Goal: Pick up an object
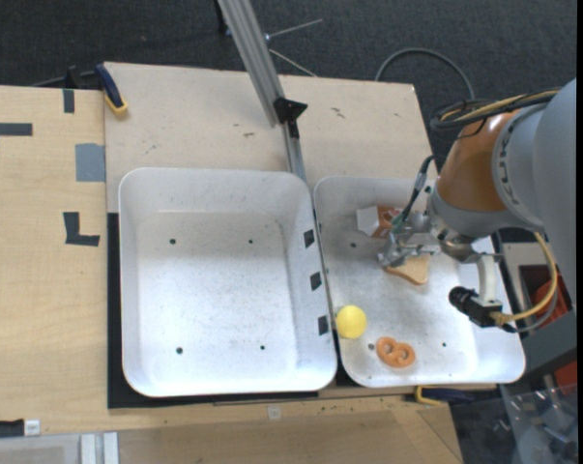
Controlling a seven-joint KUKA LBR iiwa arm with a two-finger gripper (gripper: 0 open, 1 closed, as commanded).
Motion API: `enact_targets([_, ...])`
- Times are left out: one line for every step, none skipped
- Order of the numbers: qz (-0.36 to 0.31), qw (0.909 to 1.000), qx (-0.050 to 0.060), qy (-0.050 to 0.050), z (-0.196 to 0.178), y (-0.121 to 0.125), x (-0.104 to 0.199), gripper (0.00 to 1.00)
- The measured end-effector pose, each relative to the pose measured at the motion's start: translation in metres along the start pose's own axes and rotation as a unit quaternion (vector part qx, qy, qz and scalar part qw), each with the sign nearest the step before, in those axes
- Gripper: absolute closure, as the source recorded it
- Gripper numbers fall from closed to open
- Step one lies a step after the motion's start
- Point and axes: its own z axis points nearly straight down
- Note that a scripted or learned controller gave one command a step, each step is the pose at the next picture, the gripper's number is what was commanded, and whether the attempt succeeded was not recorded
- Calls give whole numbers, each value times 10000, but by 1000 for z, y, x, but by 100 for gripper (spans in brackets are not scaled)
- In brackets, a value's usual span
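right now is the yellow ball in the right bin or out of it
In. The yellow ball lies on the right bin floor, by its left wall.

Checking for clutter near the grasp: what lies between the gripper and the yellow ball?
In the camera view, bare white bin floor separates the gripper from the yellow ball.

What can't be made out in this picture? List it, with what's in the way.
- Hand, camera view: too small and dark to tell whether it is open or shut.
- Tan object: partly covered by the hand; contact unclear.
- White and red object: partly behind the wrist, too small to identify.
- Right bin: far-right rim covered by the arm.
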Motion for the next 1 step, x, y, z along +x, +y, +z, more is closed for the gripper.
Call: enact_targets([0, 10000, 7, 16, -63, 5, 1, 100])
